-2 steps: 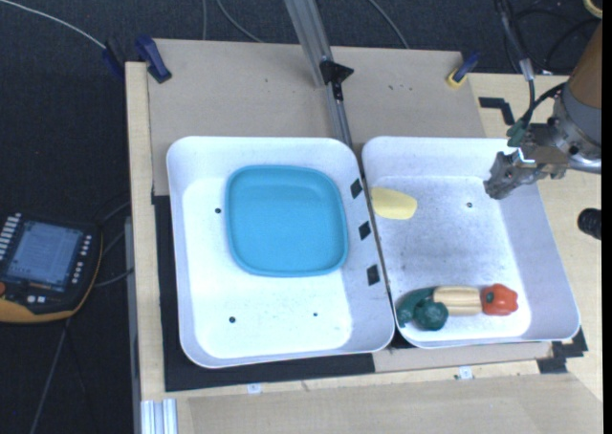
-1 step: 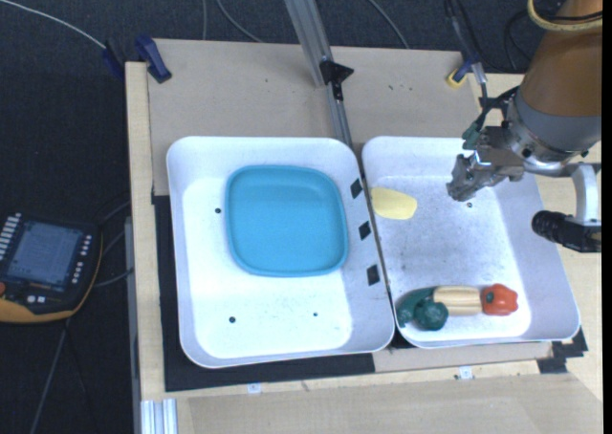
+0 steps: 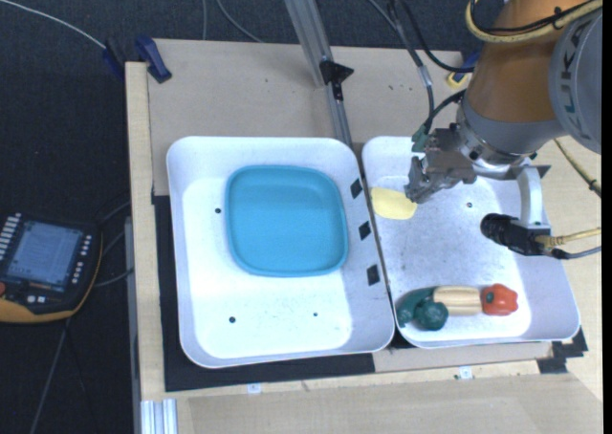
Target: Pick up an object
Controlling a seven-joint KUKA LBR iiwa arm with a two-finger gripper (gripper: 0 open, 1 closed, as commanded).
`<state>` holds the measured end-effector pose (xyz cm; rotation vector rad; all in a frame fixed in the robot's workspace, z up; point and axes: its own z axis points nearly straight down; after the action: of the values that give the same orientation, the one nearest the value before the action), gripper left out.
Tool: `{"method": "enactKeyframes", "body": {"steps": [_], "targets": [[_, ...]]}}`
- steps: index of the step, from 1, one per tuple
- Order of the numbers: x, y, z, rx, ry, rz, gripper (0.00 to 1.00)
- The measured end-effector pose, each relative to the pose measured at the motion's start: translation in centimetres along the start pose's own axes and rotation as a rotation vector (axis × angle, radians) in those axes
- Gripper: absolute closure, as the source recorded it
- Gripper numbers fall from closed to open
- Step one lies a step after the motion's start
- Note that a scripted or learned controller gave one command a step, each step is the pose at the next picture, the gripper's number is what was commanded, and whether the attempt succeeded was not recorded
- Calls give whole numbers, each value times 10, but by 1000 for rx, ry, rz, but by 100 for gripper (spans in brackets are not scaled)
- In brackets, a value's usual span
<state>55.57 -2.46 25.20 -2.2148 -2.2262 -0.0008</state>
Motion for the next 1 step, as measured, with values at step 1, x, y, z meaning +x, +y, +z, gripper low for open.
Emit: {"method": "enactKeyframes", "body": {"steps": [1], "targets": [[59, 4, -1, -1, 0, 0, 100]]}}
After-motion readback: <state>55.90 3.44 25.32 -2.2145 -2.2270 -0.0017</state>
